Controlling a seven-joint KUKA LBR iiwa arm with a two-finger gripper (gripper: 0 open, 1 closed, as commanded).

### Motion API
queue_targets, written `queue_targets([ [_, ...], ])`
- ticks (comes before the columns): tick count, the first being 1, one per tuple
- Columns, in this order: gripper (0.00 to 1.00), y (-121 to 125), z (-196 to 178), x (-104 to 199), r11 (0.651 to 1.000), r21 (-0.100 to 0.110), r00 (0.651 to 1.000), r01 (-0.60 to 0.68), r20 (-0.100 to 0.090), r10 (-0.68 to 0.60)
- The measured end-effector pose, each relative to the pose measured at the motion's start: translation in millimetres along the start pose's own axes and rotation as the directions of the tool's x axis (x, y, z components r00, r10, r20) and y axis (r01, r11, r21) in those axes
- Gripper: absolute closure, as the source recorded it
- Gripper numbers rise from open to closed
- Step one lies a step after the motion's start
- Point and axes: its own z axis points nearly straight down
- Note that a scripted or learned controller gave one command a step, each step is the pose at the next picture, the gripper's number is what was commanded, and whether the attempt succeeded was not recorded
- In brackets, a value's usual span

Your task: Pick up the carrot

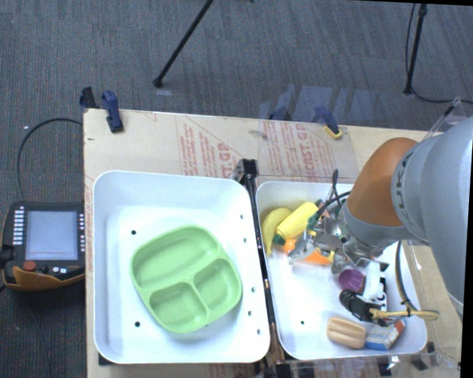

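One gripper [311,246] hangs low in the right bin [292,323], directly over the carrot [318,259], whose orange body runs left-right beneath it; finger opening cannot be told

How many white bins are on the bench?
2. The left bin holds a green divided plate. The right bin, beside it, holds the food items, with the hand over them.

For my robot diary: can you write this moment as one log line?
gripper over right bin | at carrot | grasp unconfirmed | green tray in left bin
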Motion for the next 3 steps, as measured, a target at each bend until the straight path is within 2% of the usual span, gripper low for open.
queue_targets([
  [1,1.00,0,-9,-1,1.000,0.004,1.000,-0.001,-0.001,0.001],
  [2,0.00,-1,-9,-1,1.000,0.004,1.000,-0.001,-0.001,0.001],
  [3,0.00,7,8,1,0.983,-0.005,0.983,-0.184,-0.001,0.184],
])
